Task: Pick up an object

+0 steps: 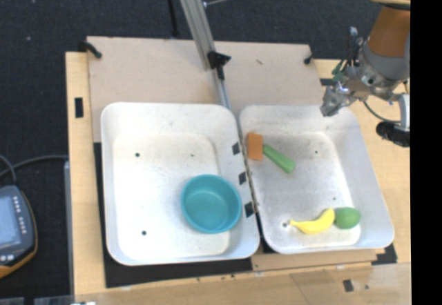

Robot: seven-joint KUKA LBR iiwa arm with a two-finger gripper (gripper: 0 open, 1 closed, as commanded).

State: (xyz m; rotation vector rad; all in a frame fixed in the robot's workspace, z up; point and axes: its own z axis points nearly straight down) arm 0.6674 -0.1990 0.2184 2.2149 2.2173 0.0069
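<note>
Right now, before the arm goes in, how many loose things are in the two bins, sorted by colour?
Blue: 1, the bowl in the left bin
Orange and green: 1, the brush-like tool in the right bin
Yellow: 1, the banana
Green: 1, the round fruit
Total: 4

Two white bins sit on a pale tan bench, their floors faintly speckled with dark dots. The left bin holds a teal-blue bowl. The right bin holds an orange block, a green cylinder, a yellow banana and a light green round fruit.
</note>
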